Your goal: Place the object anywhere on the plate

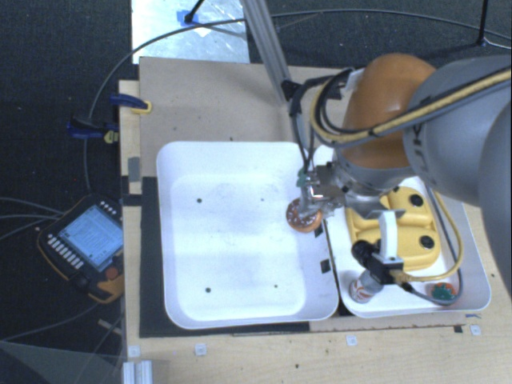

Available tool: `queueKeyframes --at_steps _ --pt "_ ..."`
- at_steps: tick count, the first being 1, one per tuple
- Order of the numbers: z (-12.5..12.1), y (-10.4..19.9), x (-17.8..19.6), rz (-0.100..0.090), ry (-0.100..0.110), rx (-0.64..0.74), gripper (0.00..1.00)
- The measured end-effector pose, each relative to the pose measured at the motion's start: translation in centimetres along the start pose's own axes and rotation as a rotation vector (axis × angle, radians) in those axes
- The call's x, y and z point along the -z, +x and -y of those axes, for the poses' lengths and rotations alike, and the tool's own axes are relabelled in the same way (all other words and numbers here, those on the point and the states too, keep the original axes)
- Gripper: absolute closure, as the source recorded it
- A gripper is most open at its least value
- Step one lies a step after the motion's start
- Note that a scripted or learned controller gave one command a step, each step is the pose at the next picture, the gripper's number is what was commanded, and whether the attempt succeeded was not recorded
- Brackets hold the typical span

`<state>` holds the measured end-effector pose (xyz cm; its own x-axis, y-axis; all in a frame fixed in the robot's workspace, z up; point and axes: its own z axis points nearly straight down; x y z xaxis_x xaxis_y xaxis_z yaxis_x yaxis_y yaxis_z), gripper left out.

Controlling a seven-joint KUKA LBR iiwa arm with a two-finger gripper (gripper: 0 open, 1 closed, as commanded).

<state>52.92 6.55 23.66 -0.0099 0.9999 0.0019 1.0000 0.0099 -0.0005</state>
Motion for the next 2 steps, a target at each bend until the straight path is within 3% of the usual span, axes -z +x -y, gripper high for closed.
queueKeyframes --at_steps 2 --pt "1.4 9.5 -2.0 0.0 0.001 -0.001 1.0"
